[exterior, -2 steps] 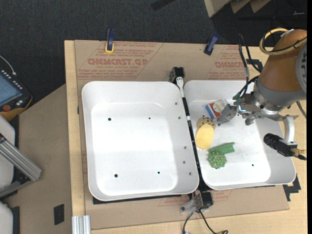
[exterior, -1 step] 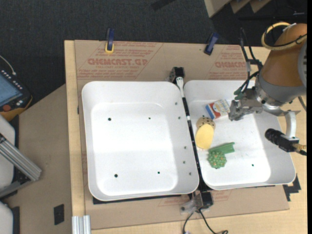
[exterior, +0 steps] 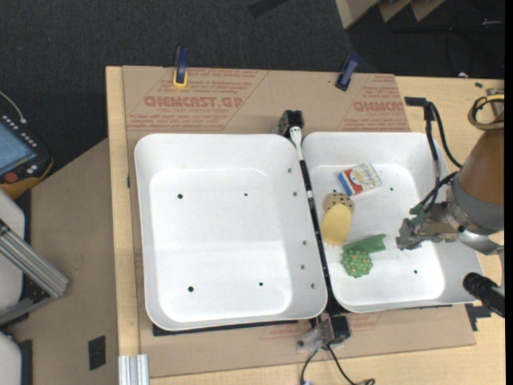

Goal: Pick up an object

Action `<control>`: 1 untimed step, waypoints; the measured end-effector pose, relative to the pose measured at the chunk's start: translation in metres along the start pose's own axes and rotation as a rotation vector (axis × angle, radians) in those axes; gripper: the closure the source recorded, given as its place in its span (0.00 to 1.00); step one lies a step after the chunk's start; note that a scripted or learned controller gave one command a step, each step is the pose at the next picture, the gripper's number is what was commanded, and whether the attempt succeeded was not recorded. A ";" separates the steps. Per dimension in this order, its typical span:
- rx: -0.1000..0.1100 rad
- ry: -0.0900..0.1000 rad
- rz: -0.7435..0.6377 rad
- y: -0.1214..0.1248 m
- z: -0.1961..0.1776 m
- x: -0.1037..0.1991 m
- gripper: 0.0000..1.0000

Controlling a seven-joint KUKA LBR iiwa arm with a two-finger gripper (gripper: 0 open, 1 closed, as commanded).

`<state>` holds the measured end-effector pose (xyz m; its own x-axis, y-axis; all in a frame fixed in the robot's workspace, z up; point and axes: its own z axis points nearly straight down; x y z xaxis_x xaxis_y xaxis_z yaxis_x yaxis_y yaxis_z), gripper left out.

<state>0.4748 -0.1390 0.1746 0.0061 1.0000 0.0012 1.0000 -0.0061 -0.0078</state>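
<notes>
1. The gripper (exterior: 410, 237) hangs over the right bin (exterior: 417, 291), close to its right wall and about halfway along it. From where I stand it is too small and dark to judge, so I cannot tell how the jaws are set. Nothing shows between them.
2. Three things lie in that bin, all toward its left wall: a card (exterior: 359, 180) nearest the far edge, a yellow piece (exterior: 337, 221) below it, and a green toy (exterior: 361, 255) nearest the near edge.
3. The green toy is the closest to the gripper, just to the gripper's left and a little toward the near edge, apart from it.
4. The toy's long axis runs slantwise, from the near-left up toward the gripper.
5. My guess: a short move left and down would bring the jaws over it, closing across the slant.
6. The left bin (exterior: 216, 223) holds nothing to pick.
</notes>
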 end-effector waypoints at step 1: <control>-0.015 0.001 -0.015 0.005 -0.066 0.072 1.00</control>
<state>0.4810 -0.0670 0.2407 -0.0084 1.0000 0.0019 0.9999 0.0084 0.0074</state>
